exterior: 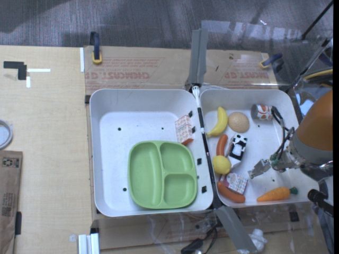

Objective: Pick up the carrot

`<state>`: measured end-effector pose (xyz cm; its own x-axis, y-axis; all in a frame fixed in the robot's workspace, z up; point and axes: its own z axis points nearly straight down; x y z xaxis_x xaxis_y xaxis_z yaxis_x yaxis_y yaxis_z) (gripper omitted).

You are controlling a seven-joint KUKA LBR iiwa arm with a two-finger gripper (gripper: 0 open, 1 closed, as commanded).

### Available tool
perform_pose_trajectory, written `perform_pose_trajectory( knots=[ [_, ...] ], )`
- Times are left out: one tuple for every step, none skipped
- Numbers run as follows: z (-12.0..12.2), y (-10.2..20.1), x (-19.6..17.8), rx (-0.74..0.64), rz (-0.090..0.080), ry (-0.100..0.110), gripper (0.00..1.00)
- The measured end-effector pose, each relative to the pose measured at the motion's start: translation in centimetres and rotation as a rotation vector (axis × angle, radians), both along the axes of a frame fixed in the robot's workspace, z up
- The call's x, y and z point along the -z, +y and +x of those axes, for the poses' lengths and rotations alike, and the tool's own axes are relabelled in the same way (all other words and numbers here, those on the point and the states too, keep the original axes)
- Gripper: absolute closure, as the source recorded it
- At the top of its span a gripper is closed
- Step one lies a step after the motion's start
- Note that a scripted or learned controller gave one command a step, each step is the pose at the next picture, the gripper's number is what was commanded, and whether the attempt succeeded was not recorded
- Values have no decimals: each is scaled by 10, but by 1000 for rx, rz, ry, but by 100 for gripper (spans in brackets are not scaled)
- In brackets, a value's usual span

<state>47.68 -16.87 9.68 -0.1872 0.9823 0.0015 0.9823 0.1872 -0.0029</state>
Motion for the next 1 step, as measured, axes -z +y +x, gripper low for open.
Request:
perform_pose_trajectory(
  knots=[
    [0, -4, 6, 140, -1, -1, 0]
  ],
)
